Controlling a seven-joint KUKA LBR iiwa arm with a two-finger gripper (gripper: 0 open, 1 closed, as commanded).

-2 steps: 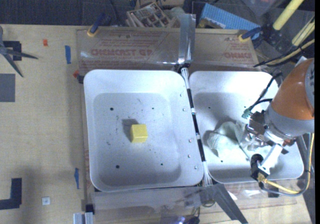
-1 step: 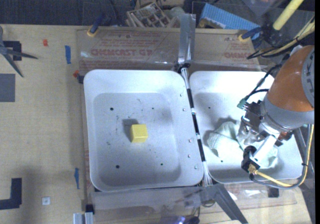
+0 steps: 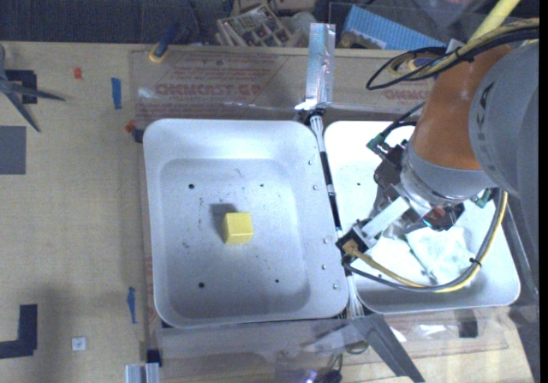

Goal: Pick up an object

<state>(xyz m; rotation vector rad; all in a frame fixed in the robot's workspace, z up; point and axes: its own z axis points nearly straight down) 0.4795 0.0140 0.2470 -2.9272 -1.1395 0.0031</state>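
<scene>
**Pick Attempt in the Right Bin: Arm Low Over a Pale Object**

**Step in hand.** The task calls for one object to be picked up. Judging from the layout, the arm is at the reach or grasp stage over the right shallow white plastic bin. No object is seen lifted clear of either bin.

**Position of candidate objects.** A small yellow cube-shaped block lies alone near the middle of the left shallow white plastic bin, well apart from the arm. A pale, crumpled white item with faint green marking lies on the floor of the right bin, just beside and partly under the wrist. Its exact nature cannot be determined.

**Arm pose.** The grey arm with the orange band enters from the right and bends down steeply over the right bin. The wrist points toward the bin floor. Black and yellow cables loop from it toward the divider between the bins.

**Pincer state.** The two-finger gripper is masked by the wrist housing and cables. Whether it is spread, pressed together, or pinching anything cannot be told.

**Next move.** A confirmed grip on the pale item is required before any vertical lift. If the grip fails, the yellow block offers an unobstructed, isolated target.
</scene>
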